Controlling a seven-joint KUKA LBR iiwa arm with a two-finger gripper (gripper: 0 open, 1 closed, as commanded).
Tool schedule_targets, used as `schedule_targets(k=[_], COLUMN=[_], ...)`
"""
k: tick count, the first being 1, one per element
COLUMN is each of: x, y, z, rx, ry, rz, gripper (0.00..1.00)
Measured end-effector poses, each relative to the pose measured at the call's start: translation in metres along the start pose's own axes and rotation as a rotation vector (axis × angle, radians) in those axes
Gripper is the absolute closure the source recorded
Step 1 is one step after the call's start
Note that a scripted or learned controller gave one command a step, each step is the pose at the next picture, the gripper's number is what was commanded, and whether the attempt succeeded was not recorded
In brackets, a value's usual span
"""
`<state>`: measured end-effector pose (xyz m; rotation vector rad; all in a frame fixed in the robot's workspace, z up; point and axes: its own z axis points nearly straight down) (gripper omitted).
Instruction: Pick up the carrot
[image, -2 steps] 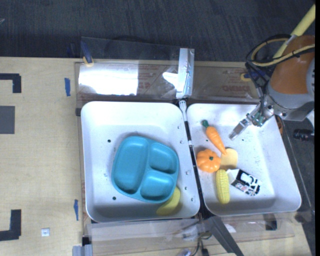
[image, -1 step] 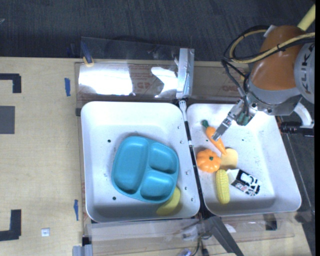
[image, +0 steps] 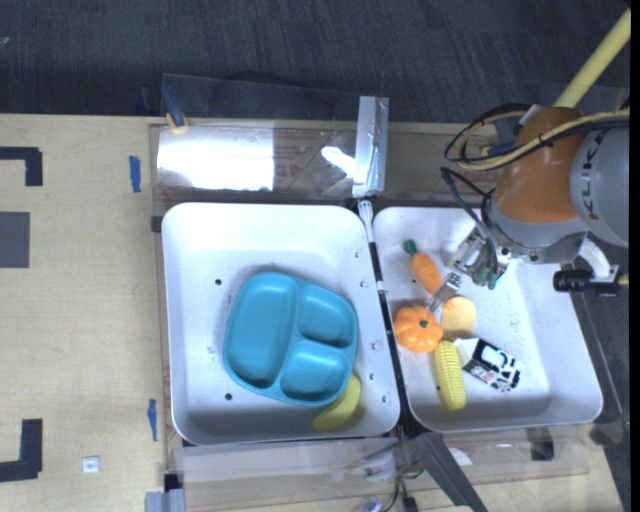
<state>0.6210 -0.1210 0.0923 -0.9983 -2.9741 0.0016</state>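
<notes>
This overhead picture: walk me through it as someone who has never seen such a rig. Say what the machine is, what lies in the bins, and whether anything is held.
The camera sits fixed above a bench, looking down at a slant. The grey machine with the orange band is a robot arm reaching in from the right. Its gripper, a two-finger claw, hangs over the right bin.

In that bin lie toy foods: a carrot right beside the fingertips, a small pumpkin, a pale yellow fruit, a corn cob and a small black-and-white packet.

The left bin holds a blue divided plate and a yellow fruit tucked at its corner.

The job is lifting the carrot. It looks unheld, lying on the bin floor.
</notes>
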Motion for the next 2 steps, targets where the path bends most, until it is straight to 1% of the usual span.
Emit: schedule_targets(k=[1,2], x=[-0.002,0.018], y=[0.004,0.08], z=[-0.015,-0.097], rx=[-0.009,-0.01], ry=[-0.011,-0.012], rz=[0.001,0.057], gripper=[1.0,1.0])
